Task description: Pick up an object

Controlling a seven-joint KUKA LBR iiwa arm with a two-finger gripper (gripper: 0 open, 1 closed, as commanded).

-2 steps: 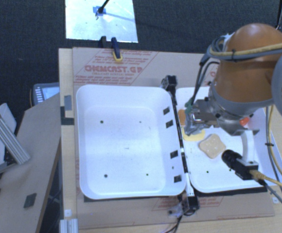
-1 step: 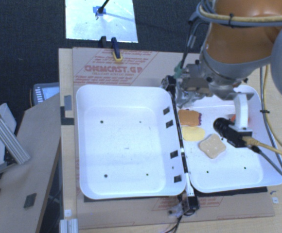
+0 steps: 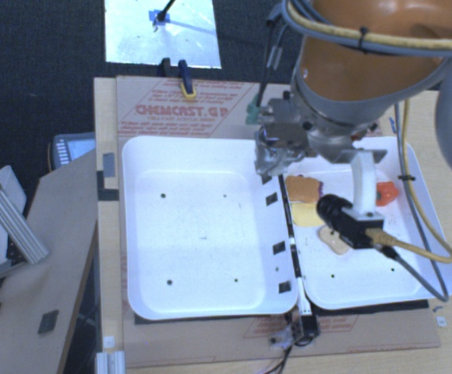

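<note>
Objects (image 3: pixel 312 202) lay in the right bin (image 3: pixel 366 298), as you saw from the camera view, clustered in its far half near the wall it shares with the left bin (image 3: pixel 195 232). An orange piece (image 3: pixel 304 187) sat closest to that wall, with a yellow piece (image 3: pixel 307 216) touching it on the near side and a tan piece (image 3: pixel 336 245) nearer the bin's middle. A red piece (image 3: pixel 387 192) lay toward the bin's right side.

The gripper (image 3: pixel 275 158) hung over the far left corner of the right bin, just beside the orange piece; you could not tell whether it was spread or closed, and nothing showed in its grasp. The arm (image 3: pixel 374 37) loomed above the bin's far edge. A yellow cable (image 3: pixel 421 252) looped across the bin's right half.
</note>
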